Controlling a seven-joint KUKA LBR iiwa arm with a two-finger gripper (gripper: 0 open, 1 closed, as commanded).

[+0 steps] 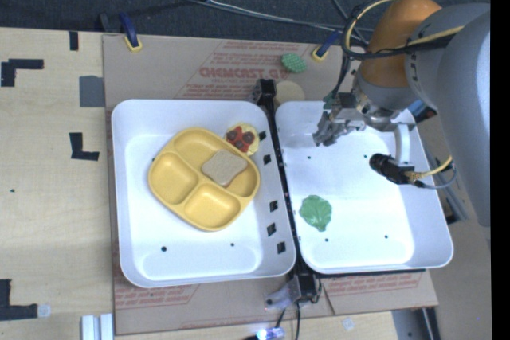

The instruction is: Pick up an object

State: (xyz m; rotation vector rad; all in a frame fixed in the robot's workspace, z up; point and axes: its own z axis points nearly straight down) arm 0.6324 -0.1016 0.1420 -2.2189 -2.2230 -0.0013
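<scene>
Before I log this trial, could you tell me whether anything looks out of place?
One thing: a small green object lies on the cardboard beyond the bins, outside both. The yellow divided plate sits askew in the left bin, and the green leafy piece lies in the right bin.

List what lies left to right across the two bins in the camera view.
yellow divided plate → tan bread slice → red berries → green leafy piece → tool, which hangs over the right bin.
</scene>
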